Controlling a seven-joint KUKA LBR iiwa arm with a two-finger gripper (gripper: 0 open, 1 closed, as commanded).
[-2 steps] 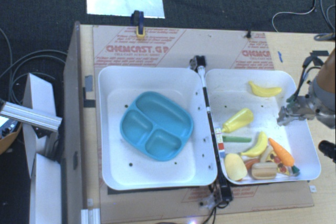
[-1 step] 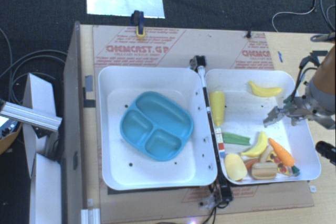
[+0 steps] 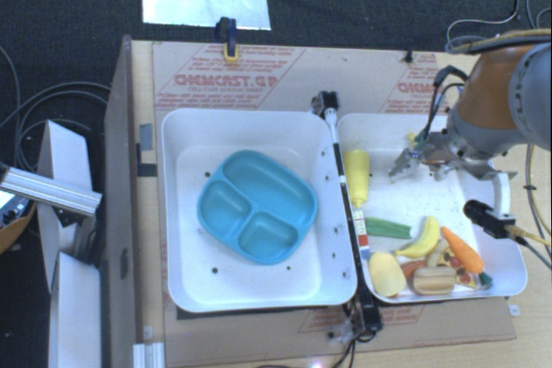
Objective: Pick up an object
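The right bin [image 3: 509, 271] holds several toy foods. A yellow bottle [image 3: 356, 175] lies along its left wall, and a green bean-like piece [image 3: 386, 228] lies just below it. At the near end are a banana [image 3: 421, 240], a carrot [image 3: 463, 249], a pale yellow fruit [image 3: 387, 274] and a tan bread-like piece [image 3: 434, 280]. My gripper [image 3: 420, 167] hangs over the far part of this bin, right of the bottle and above the food pile. Its fingers are open, with only white bin floor between them.
In the left bin [image 3: 181, 271] lies a blue divided plate [image 3: 257, 205]. A black divider bar [image 3: 342, 185] runs between the bins. The arm's orange band [image 3: 483, 90] and a black fitting [image 3: 487, 220] stand over the right bin's right side.
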